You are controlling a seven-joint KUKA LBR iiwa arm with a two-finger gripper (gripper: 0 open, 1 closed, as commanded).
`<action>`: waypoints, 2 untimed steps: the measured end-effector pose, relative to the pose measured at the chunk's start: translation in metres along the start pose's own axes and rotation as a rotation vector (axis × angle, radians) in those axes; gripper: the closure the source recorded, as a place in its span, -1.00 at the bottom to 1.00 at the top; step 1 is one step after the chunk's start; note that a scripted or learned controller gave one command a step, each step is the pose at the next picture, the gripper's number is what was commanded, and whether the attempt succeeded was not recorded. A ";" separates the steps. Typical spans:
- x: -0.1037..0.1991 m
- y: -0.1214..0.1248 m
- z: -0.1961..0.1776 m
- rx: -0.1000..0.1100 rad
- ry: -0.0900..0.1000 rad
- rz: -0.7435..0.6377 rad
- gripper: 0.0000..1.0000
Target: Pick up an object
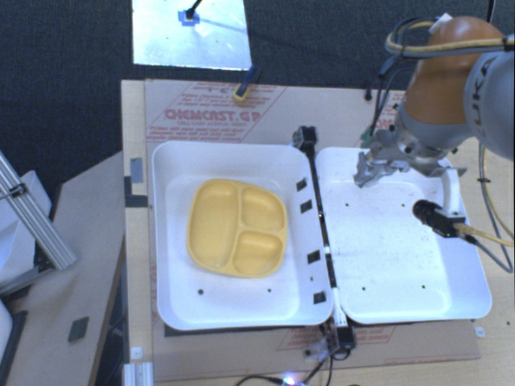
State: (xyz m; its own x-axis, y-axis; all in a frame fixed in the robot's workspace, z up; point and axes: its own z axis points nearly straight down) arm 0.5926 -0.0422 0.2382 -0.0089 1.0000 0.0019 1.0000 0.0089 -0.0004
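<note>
Yellow divided tray [237, 227] lies flat in the left bin [173, 296], untouched. At three o'clock from it, well apart, the gripper [372, 170] hangs over the right bin [402, 296]; whether the jaws are parted I cannot tell, and nothing shows between them. Picking seems not yet done.

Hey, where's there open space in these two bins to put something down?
The right bin has bare floor across its middle and front, bordered by the divider and the end effector at its back. The left bin is crowded: the yellow tray leaves just a border.
</note>
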 end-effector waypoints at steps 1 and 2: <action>0.044 -0.023 0.000 0.001 -0.001 0.001 1.00; 0.099 -0.027 0.006 0.000 0.000 0.000 1.00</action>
State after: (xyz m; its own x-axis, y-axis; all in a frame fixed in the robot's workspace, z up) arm 0.5643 0.0564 0.2320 -0.0091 1.0000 0.0018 1.0000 0.0091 -0.0002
